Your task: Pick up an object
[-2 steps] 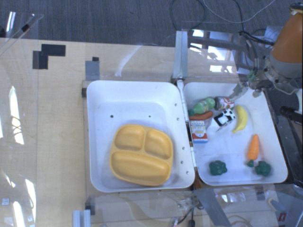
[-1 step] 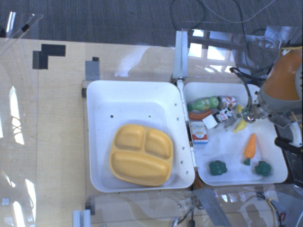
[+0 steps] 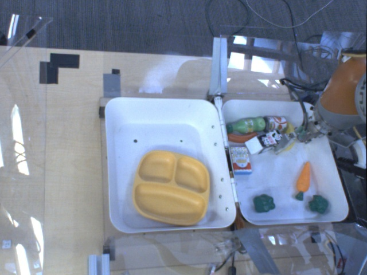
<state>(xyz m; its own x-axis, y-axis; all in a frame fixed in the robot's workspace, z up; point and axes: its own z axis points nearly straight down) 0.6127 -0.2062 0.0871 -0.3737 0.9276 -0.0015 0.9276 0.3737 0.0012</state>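
So the wooden surface [image 3: 51,153] carries two white bins side by side. The left bin [image 3: 120,119] has a yellow divided tray [image 3: 171,187] sitting toward its 6 o'clock side. Black square markers [image 3: 57,66] sit at 10 o'clock, cables [image 3: 269,7] loop at 1 o'clock.

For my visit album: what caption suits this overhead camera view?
Grey-and-orange robot arm's gripper reaches among toy food in the right white bin; a yellow divided plastic plate lies in the left white bin.

Left bin [image 3: 120,153]: yellow divided tray [image 3: 171,187]. Right bin [image 3: 335,179]: green bottle [image 3: 248,124], carton [image 3: 240,158], carrot [image 3: 304,177], two broccoli pieces [image 3: 264,203]. Hand [image 3: 298,134] at bin's upper right.
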